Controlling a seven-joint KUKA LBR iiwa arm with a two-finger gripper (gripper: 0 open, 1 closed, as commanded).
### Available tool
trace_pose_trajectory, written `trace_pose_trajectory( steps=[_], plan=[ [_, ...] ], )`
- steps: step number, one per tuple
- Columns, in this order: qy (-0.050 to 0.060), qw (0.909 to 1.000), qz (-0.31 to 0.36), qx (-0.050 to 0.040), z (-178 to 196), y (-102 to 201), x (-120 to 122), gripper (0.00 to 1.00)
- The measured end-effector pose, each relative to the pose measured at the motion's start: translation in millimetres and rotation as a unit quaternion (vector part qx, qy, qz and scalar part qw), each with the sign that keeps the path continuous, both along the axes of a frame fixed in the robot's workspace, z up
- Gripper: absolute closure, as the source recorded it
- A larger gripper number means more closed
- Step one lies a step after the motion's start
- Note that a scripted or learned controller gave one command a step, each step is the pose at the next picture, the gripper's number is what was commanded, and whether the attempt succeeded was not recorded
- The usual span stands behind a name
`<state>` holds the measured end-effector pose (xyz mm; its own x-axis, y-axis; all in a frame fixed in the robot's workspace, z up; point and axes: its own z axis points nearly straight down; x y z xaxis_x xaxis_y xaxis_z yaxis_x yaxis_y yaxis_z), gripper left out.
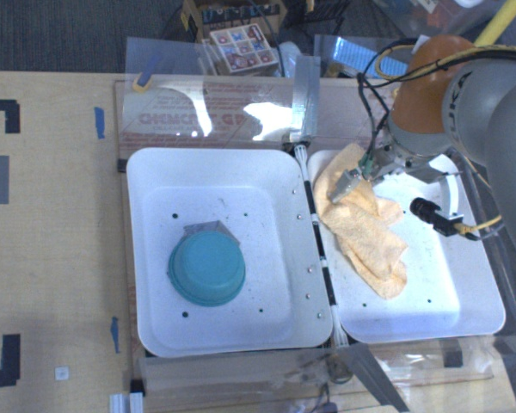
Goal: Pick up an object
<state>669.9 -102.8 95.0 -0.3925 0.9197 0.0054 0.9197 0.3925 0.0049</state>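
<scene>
- Landmark: the divider where the two white bins meet.
- Left bin, left of the divider: a teal bowl sits upside down on a scrap of grey paper, well apart from the divider.
- Right bin, right of the divider: a crumpled yellow cloth lies just beside the divider, running from the bin's far corner toward its middle. This looks like the target of the pick.
- Gripper is low over the far end of the cloth, just right of the divider. Finger state: cannot tell; the tips blur into the fabric, and whether any cloth lies between them is not resolved.
- Black cable with a yellow tail hangs further right of the divider, near the cloth's edge.
- Judgement, step in hand: closing on the cloth. To do it well, pinch a raised fold rather than flat fabric, press down enough to gather material, lift straight up, and stay clear of the divider wall.
</scene>
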Motion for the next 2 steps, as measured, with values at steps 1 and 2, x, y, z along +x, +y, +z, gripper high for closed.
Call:
trace_pose_trajectory(
  steps=[1, 2],
  plan=[
    [-0.005, 1.0, 0.001, -0.0034, 9, -2, 2, 1.0],
    [-0.002, 0.9979, 0.064, -0.0042, 91, 42, -2, 1.0]
  ],
)
